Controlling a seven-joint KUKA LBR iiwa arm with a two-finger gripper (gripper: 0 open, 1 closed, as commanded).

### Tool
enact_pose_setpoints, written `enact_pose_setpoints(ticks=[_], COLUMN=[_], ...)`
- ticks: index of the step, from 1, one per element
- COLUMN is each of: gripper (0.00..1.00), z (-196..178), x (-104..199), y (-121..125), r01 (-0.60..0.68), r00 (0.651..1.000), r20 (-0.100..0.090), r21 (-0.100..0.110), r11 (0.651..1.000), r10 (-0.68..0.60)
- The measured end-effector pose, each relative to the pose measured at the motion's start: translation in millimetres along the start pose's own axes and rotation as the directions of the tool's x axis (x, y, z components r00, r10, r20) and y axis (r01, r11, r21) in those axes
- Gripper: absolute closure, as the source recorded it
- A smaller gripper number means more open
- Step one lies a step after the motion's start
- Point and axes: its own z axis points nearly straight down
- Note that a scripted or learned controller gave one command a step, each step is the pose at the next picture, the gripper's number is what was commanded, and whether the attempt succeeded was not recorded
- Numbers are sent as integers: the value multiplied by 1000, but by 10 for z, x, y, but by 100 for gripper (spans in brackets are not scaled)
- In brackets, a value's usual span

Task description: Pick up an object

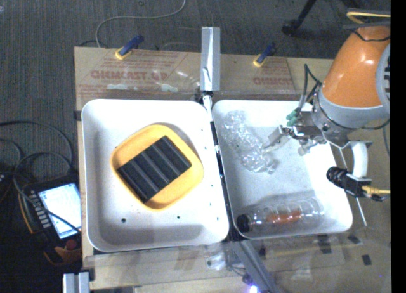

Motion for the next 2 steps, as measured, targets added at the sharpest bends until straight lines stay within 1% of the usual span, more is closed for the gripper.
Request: enact_pose_setpoints(ticks=[1,2], gripper=[0,0], z=[1438,1517], x=[-249,-4], y=[445,703], r01=[-45,-29], r00=[999,1000], r20=[1,8], r21=[-3,-5], r11=[999,1000], r10=[45,30])
